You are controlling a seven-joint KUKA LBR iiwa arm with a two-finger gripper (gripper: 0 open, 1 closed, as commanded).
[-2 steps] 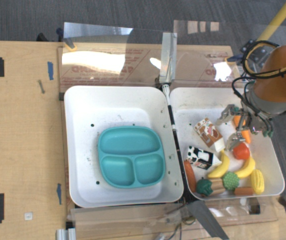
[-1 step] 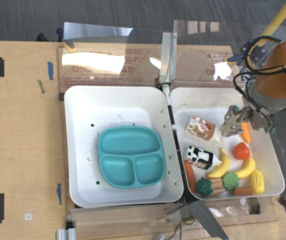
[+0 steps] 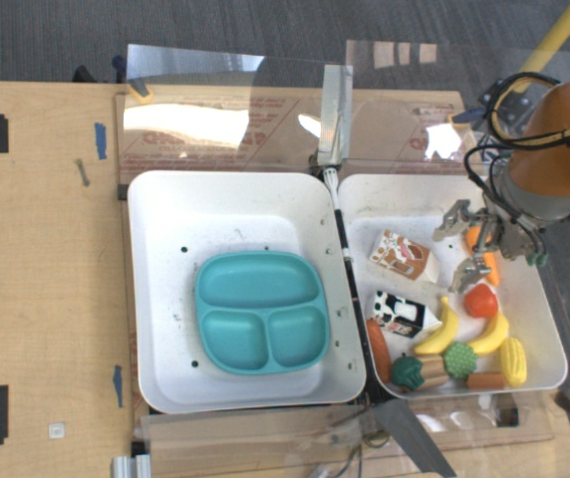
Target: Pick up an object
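Claw (image 3: 467, 242) over right bin (image 3: 554, 342), fingers spread, gripping nothing.

Positioned above the bin's upper right area, beneath grey arm (image 3: 549, 147) with orange band. Two metal fingers (image 3: 454, 217) seen apart, gap between them bare. Small orange piece (image 3: 491, 267) just beside the lower finger, contact not determinable. Red tomato (image 3: 480, 300) immediately below the claw, near but not gripped. Brown-and-white carton (image 3: 401, 255) lying to the claw's left, apart from it. Black-and-white block (image 3: 397, 314), banana (image 3: 440, 332), yellow corn (image 3: 513, 360), green broccoli (image 3: 459, 360) and carrot (image 3: 378, 342) clustered along the bin's lower part, well clear of the fingers. Teal divided tray (image 3: 261, 310) resting in left bin (image 3: 155, 267). Both bins on wooden bench (image 3: 36, 267).
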